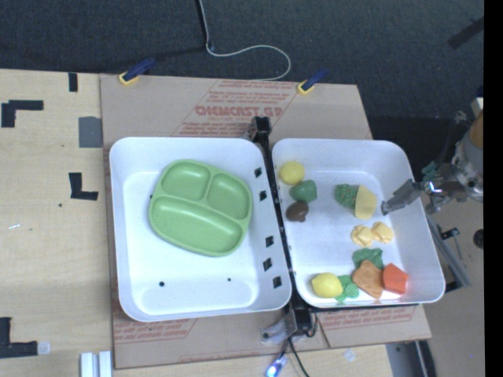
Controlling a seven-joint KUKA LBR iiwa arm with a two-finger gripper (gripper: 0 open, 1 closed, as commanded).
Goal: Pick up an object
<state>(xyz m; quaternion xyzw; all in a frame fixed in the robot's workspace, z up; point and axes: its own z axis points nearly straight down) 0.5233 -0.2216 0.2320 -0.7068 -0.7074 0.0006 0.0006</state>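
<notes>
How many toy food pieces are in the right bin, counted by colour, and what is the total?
Yellow: 4 — a round one, a wedge, a pale lumpy piece, a lemon shape
Green: 4 —
Brown: 1
Orange: 1
Red: 1
Total: 11

Light is even and fairly bright, falling from above, so the two white bins (pixel 126 234) look nearly blown out and their walls lose detail, while the dark floor (pixel 94 14) at the top stays dim. Shadows are soft and short, lying close under the green plate (pixel 201 206) and the toy foods. The picture is slightly soft and grainy throughout, and the arm (pixel 464 175) at the right edge is blurred.
</notes>
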